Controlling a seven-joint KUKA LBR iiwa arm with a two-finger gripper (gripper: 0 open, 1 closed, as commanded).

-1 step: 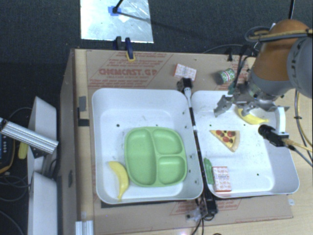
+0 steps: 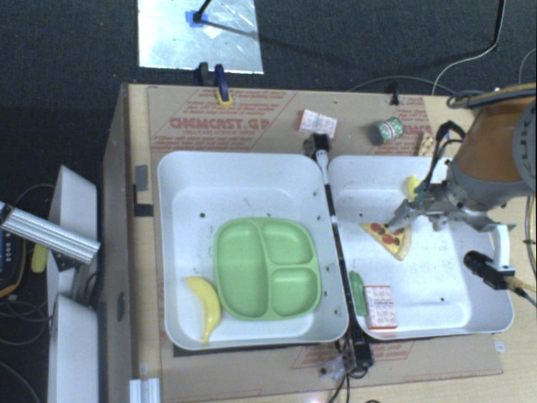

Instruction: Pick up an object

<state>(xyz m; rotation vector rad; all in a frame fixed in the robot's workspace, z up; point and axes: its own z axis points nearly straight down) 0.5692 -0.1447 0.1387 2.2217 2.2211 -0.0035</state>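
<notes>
While the claw (image 2: 401, 217) hangs low in the right white bin (image 2: 482, 313), grip state unclear, the flat triangular toy pizza slice (image 2: 389, 238) lies just below-left, pointing away leftward.

The grey arm (image 2: 495, 154) reached in from the right, its gripper (image 2: 401, 217) lowered and pointing left, the fingers spread open

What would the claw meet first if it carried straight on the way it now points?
Probably the pizza slice: the claw points toward the view's lower left, and its tips sit just above the slice in the right bin. Depth is unclear from above.
</notes>
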